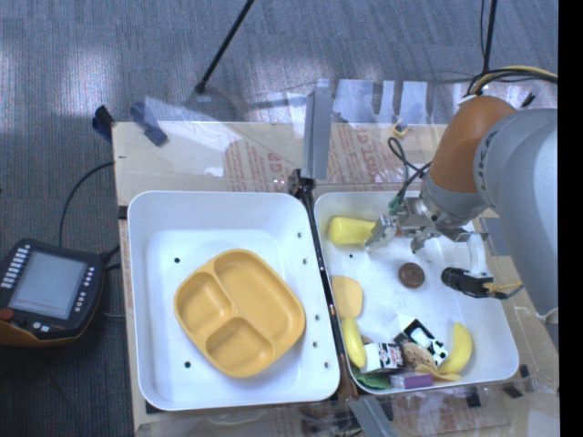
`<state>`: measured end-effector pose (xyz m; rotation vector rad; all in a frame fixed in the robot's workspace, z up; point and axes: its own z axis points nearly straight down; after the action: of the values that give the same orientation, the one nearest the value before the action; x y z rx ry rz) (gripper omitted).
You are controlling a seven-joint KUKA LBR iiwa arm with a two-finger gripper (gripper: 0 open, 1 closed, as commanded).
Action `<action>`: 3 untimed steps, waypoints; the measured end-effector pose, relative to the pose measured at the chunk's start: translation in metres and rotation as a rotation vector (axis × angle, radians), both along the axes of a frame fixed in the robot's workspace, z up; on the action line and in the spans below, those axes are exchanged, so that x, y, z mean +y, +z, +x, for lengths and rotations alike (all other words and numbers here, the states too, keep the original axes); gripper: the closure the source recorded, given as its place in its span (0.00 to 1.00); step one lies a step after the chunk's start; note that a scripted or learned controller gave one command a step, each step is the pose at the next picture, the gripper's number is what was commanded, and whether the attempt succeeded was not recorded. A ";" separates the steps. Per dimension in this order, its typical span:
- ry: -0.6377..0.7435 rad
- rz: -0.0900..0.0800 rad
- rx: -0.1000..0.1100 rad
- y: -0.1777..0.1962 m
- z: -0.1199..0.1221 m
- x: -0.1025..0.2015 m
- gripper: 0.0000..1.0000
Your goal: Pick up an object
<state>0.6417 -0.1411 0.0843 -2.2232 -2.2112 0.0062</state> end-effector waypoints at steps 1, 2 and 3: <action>0.004 -0.002 -0.002 0.012 0.001 0.000 1.00; 0.006 -0.001 -0.001 0.012 0.001 0.001 0.00; 0.078 0.000 -0.001 0.002 -0.091 -0.016 0.00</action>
<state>0.5503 -0.1568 0.0859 -2.1353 -2.2970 0.0053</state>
